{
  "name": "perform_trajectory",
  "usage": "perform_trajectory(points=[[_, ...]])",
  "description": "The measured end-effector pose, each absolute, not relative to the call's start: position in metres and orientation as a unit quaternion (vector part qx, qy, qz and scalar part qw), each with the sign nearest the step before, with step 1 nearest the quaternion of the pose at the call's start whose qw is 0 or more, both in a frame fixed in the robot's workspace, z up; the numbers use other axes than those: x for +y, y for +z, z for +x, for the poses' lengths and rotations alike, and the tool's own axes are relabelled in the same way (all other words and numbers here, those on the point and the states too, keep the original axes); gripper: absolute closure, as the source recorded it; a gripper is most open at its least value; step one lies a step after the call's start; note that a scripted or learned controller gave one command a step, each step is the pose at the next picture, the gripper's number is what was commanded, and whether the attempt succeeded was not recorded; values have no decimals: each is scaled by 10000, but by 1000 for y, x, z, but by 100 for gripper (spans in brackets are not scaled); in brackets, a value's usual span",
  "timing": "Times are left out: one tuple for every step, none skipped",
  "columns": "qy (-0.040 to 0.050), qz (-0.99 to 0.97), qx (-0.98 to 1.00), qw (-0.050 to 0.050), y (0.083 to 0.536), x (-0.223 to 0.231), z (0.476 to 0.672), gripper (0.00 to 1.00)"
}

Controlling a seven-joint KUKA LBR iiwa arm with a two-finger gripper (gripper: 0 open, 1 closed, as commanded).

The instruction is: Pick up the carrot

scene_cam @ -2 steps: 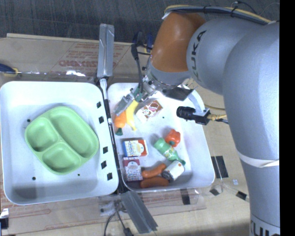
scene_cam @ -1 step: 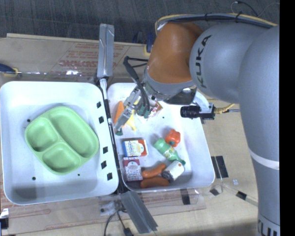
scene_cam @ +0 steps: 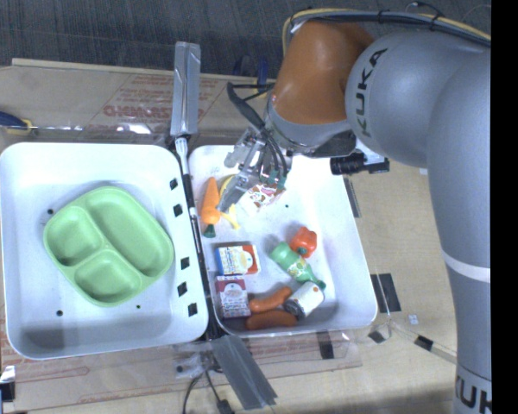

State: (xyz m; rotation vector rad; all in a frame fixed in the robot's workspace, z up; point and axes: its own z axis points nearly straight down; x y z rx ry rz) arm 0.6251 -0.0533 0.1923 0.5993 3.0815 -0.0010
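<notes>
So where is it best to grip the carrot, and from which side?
Grip the carrot at mid-body, coming from above, fingers across its width. It lies lengthwise beside the bin's left wall, green end toward the camera, so a side approach looks blocked.

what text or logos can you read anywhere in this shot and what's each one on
"KUKA" on the grey arm, near the orange band.
"KU", cut off by the frame's bottom edge, low on the same arm.
Red print on the cardboard behind the bins: too faint to read.
Labels on the two small cartons in the right bin: too small to read.
</notes>
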Motion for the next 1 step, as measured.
perform_trajectory(points=[[-3,1912,9816,12,192,-53,625,0]])
